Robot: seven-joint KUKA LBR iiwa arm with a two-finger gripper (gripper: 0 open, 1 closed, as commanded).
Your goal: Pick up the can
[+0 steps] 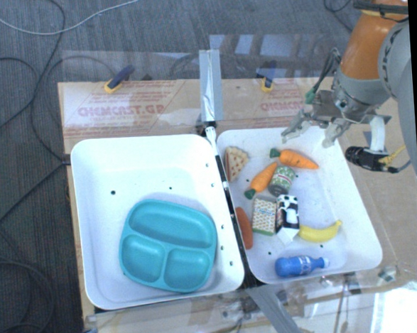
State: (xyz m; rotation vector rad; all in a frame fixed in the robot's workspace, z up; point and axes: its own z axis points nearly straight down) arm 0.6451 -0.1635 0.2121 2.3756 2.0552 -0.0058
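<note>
Your arm reaches in from the right, orange band uppermost, wrist tilted down over the far edge of the right bin (362, 219). The gripper (313, 130) hangs with its jaws spread wide, nothing between them. The can (284, 180) lies below and a little left of the jaws, beside two carrots. On the bench board, faint red lettering is too blurred to read.

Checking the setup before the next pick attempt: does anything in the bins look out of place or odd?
Nothing stands out. The can lies among toy food in the right bin, the teal tray sits in the left bin, and the end effector hovers over the right bin's far edge.
</note>
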